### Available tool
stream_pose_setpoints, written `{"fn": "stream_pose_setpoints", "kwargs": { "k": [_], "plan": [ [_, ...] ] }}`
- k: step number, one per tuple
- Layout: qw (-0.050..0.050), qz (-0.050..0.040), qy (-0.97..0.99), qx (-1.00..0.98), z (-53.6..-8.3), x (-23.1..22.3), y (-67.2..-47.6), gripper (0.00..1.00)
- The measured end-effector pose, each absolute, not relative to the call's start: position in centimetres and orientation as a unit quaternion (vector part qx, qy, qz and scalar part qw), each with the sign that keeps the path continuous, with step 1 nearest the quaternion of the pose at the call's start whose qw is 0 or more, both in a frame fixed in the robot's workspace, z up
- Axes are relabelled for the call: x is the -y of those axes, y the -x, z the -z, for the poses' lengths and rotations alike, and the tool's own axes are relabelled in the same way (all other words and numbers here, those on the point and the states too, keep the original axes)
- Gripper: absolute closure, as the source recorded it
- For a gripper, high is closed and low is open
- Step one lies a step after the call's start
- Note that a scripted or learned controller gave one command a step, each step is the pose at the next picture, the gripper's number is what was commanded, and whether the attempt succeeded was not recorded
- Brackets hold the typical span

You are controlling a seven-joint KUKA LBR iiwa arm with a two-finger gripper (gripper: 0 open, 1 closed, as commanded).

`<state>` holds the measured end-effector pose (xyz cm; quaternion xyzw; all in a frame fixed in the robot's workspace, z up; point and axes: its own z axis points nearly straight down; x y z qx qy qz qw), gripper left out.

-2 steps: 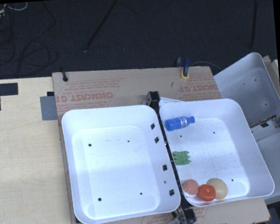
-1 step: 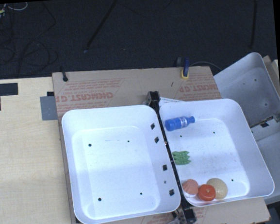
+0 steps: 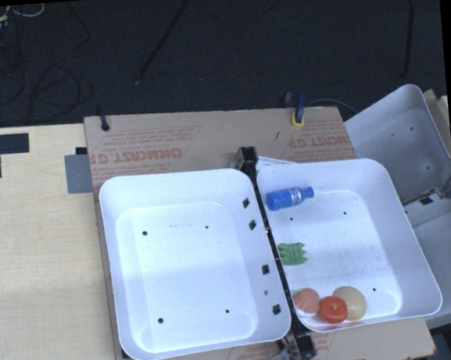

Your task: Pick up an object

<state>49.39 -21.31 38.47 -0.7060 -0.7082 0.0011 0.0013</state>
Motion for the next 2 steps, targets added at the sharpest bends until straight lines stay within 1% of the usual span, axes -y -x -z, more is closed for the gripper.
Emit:
{"fn": "stream_pose_setpoints", "kwargs": {
  "k": [1,2],
  "plan": [
    [-0.001,0.0001,0.706,0.708,-41.23,21.39,-49.62,1.00],
    [0.000,-0.0004,0.706,0.708,-41.69,21.37,-49.63,1.00]
  ]
}}
